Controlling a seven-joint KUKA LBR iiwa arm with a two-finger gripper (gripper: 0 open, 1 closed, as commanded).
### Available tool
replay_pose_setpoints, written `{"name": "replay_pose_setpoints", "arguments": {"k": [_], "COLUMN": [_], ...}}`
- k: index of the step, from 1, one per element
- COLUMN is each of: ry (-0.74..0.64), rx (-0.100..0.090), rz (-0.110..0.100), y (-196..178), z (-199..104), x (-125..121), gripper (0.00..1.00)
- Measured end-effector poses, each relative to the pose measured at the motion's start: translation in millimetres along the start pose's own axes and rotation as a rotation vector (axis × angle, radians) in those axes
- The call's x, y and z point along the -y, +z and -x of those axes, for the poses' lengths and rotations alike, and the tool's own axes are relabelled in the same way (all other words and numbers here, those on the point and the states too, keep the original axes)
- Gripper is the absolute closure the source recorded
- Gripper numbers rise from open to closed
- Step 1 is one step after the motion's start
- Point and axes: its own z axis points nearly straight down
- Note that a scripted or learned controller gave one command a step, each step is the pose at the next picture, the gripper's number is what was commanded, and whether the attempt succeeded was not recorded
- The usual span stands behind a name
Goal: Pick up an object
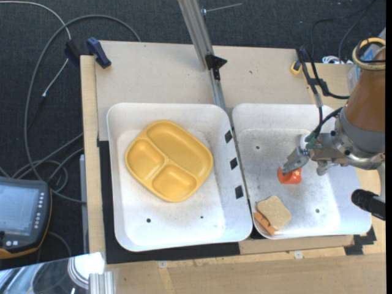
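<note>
Right bin [324,118], sandwich [273,214] nr orange obj [291,176], maybe touching jaws

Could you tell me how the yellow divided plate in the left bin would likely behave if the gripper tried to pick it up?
The yellow divided plate looks like rigid plastic, so probably stiff and light. It lies flat in the left bin, so its low rim may be awkward to pinch and could slip.

Glossy yellow plastic tray [169,160]; matt, speckled white bins [184,225]; pale raw wood bench [159,72]; a brushed metal rail [195,20]; the sandwich [273,214] looks spongy, perhaps foam
</note>
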Motion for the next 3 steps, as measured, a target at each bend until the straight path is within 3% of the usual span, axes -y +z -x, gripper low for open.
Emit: {"name": "replay_pose_setpoints", "arguments": {"k": [1, 2, 3], "ry": [-0.001, -0.004, -0.003], "rx": [0.002, 0.002, 0.002], "rz": [0.003, 0.0, 0.0], "y": [-26, -33, -8], "z": [3, 2, -1], "x": [4, 1, -40], "gripper": [0.0, 1.0, 1.0]}}
